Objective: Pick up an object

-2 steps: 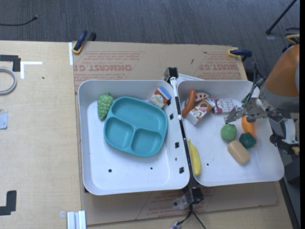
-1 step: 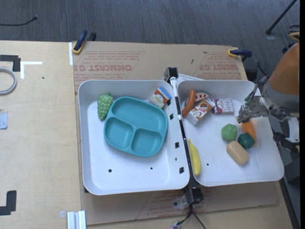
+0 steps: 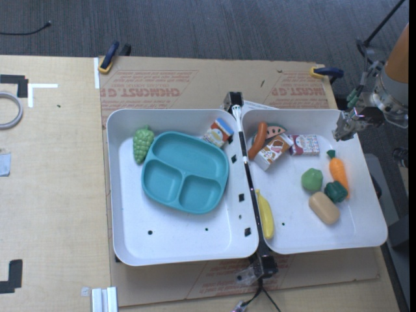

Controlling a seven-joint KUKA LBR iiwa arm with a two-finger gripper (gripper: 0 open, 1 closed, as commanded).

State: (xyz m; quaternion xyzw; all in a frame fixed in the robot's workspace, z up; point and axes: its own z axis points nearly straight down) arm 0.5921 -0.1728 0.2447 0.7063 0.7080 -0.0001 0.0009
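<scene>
My gripper (image 3: 345, 126) hangs over the far right corner of the right bin (image 3: 364, 236), above and to the right of the toys. An orange carrot (image 3: 338, 171) lies just below it, with a green pepper (image 3: 312, 179), a dark green piece (image 3: 336, 191) and a tan bread roll (image 3: 324, 208) close by. Further left lie a small pink carton (image 3: 304, 144), a red-and-white box (image 3: 272, 151), a sausage (image 3: 258, 140) and a banana (image 3: 266, 216). Nothing shows between the fingers.
The left bin (image 3: 130, 239) holds a teal divided plate (image 3: 185, 172), green grapes (image 3: 142, 143) and a small packet (image 3: 218, 132). Cardboard lies under both bins. A blue-and-yellow clamp (image 3: 108, 56) grips the far left corner and another clamp (image 3: 327, 73) the far right.
</scene>
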